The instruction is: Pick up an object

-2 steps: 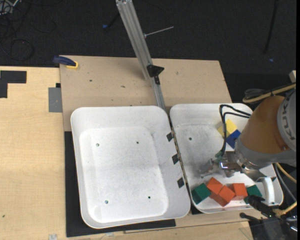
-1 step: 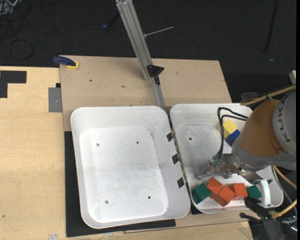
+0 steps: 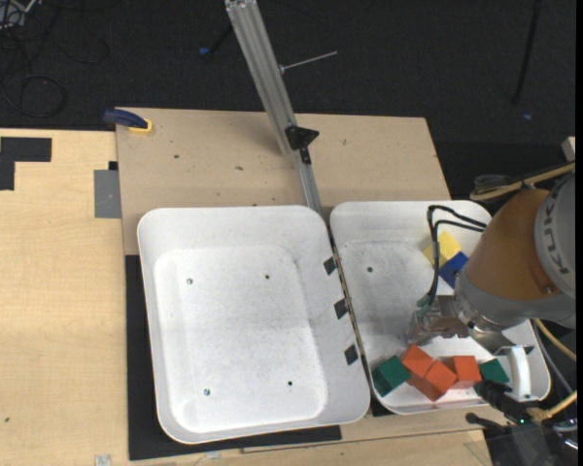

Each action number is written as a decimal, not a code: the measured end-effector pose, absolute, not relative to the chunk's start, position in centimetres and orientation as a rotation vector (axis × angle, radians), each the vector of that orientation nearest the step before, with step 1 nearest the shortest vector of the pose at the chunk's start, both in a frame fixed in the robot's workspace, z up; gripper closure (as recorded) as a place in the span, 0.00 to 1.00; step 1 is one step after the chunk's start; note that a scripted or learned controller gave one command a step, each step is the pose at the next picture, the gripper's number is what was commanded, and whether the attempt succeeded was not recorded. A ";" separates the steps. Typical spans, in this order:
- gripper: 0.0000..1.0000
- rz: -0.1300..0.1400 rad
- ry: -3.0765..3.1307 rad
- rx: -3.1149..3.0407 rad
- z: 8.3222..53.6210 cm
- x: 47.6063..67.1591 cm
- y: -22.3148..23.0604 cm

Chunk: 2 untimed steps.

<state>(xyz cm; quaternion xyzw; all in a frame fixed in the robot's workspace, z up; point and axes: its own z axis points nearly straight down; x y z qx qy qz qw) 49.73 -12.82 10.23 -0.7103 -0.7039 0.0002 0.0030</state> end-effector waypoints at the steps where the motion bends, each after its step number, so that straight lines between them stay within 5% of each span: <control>1: 1.00 -0.001 -2.222 -2.222 14.4 50.1 -13.1; 2: 1.00 -0.004 -2.225 -2.222 20.6 49.8 -12.9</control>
